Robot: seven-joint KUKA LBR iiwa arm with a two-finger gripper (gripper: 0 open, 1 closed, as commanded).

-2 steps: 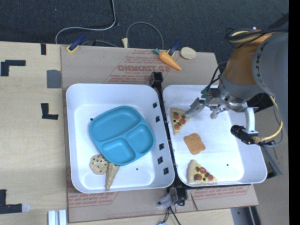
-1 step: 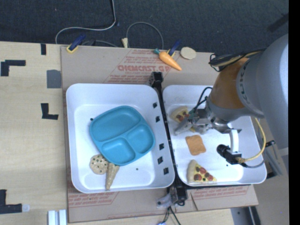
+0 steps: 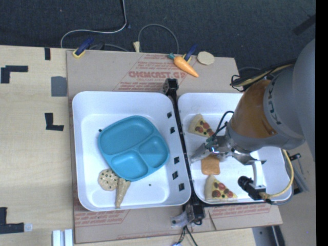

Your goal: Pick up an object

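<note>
Your gripper [image 3: 207, 150] is hovering over the toast [image 3: 210, 166]; jaws' state I cannot tell. It looks light, stiff, flat: pinch its edges.

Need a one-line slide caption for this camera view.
Gripper hovers in right bin above toast square, between two pizza slices.

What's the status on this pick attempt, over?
Gripper low in right bin, fingers unreadable. Brown toast piece just below it, not seen held. Pizza slices and flank it, none blocking.
</note>
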